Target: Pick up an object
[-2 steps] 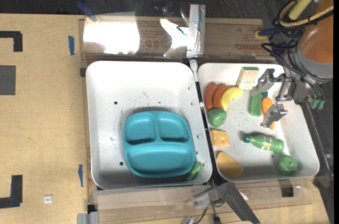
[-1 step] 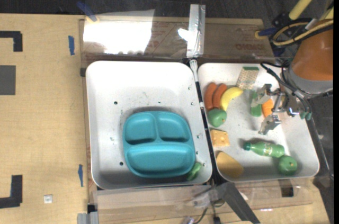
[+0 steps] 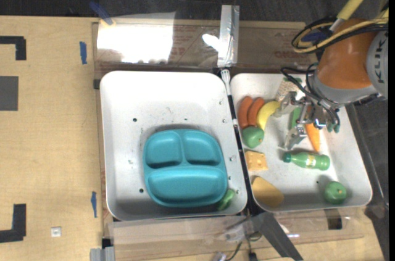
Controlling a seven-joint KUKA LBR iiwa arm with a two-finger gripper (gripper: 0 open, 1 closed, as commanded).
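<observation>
Your gripper (image 3: 300, 124) hangs over the right bin (image 3: 361, 182), its fingers too blurred to tell whether spread or pressed together. An orange carrot (image 3: 315, 137) lies just beside it, a green bottle (image 3: 307, 160) below. The left bin (image 3: 117, 130) holds a teal tray (image 3: 183, 167).

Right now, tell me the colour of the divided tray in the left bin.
Teal blue. The divided tray shows best in the camera view.
</observation>
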